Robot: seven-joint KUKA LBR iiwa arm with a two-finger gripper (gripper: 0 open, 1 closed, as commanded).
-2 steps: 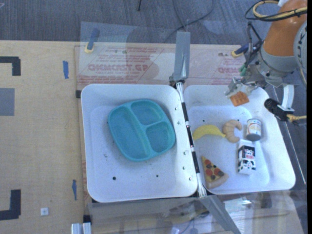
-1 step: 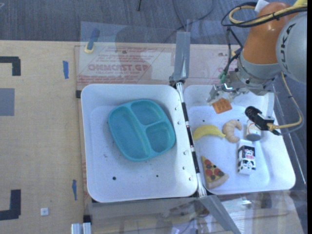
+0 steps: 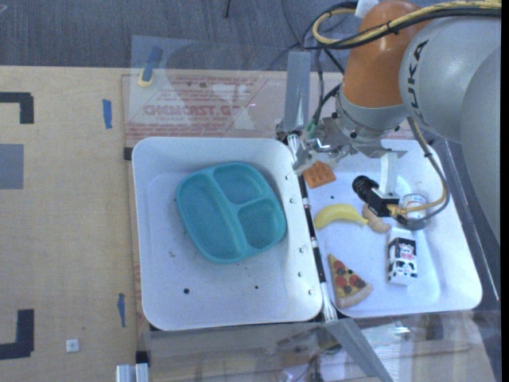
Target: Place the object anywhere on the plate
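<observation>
Claw (image 3: pixel 312 159) low over right bin's (image 3: pixel 445 281) upper-left corner — grip state cannot be told; orange cracker (image 3: pixel 320 174) just below it, teal plate (image 3: pixel 231 212) in left bin (image 3: pixel 159 285)

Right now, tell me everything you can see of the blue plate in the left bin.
The plate is a teal-blue divided dish, rounded in outline and plastic by the look of it. Raised ridges split it into three compartments: one long section along its left side and two smaller ones on the right. It lies flat and right way up on the floor of the left bin, towards the upper middle, turned slightly askew to the bin's walls. Nothing lies on it and nothing touches it but the bin floor.
</observation>
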